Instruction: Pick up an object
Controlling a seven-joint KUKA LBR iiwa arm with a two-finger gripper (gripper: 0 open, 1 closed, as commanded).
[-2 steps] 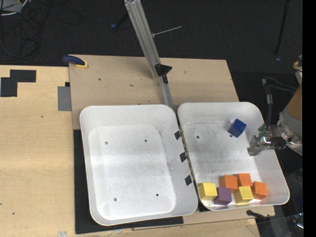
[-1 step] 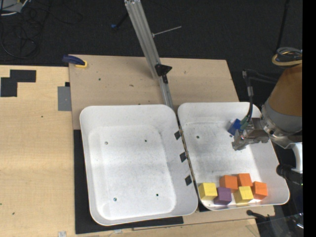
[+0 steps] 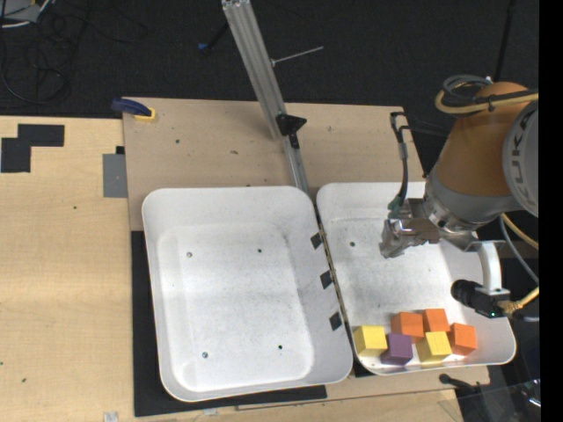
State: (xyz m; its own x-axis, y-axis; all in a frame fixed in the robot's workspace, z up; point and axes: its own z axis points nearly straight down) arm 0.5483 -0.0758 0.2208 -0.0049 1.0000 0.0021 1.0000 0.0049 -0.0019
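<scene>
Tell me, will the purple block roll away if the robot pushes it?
Probably not: the purple block looks flat-sided, so it should slide. It sits tight among yellow and orange blocks, so they would likely shift too. It looks stiff.

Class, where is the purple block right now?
The purple block lies in the right bin, at its near edge, between two yellow blocks.
</scene>
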